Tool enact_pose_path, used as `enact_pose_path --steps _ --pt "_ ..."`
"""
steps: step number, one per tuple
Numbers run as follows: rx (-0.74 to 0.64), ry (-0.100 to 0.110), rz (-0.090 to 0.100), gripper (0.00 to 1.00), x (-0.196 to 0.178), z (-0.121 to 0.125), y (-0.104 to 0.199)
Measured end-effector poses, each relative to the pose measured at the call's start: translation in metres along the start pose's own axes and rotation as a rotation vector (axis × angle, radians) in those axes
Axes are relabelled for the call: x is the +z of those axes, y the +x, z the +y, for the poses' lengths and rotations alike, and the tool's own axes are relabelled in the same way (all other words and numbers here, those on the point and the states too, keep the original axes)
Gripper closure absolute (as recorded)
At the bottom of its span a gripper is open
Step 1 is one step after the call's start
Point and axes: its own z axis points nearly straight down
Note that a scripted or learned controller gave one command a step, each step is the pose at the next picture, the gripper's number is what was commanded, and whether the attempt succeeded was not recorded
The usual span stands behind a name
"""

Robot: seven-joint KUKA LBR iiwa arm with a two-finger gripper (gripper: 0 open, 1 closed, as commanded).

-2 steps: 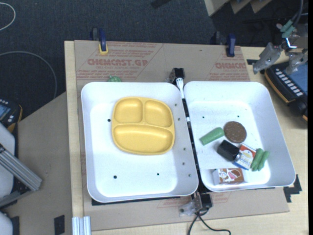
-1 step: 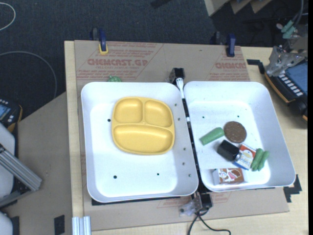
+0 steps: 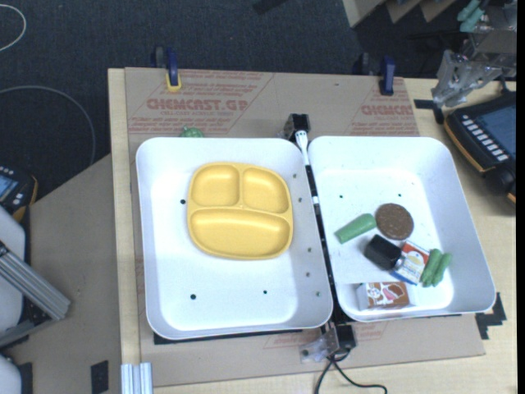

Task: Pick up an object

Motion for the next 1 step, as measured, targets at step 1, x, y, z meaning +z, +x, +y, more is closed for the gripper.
enact_pose_path --steps 1 --pt "-0.002 0.024 0.002 1.0 0.1042 -0.0483 0.0776"
